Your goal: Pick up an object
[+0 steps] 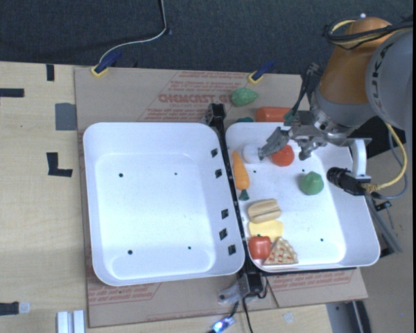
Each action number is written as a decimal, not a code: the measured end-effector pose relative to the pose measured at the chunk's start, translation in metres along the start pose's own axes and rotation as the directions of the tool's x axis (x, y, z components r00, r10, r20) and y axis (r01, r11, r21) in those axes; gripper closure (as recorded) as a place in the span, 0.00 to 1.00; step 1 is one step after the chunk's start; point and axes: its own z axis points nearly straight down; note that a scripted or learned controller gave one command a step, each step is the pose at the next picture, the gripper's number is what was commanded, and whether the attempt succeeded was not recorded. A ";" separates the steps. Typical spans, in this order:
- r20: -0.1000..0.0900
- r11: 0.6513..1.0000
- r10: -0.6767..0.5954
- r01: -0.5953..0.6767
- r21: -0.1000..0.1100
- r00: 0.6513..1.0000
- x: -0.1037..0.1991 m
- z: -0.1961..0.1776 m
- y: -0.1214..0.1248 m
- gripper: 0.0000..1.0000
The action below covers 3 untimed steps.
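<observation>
We see the end effector [289,146] over the far part of the right bin [347,245], its two fingers spread apart and grasping nothing. A red ball [283,157] lies in the bin right between and just under the fingertips, so we judge it the likeliest target: it sits almost straight below, being round has no long axis to align with, and the move turns mainly on a short descent. A green piece [310,182] lies nearer the bin's right wall, an orange carrot [240,171] along its left wall.
</observation>
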 end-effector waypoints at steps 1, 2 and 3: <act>0.000 1.000 -0.002 0.002 0.001 1.000 0.001 -0.010 0.000 1.00; 0.001 1.000 0.001 -0.001 -0.002 1.000 -0.017 -0.022 -0.004 1.00; 0.000 1.000 0.003 -0.003 0.004 1.000 -0.017 -0.024 -0.079 1.00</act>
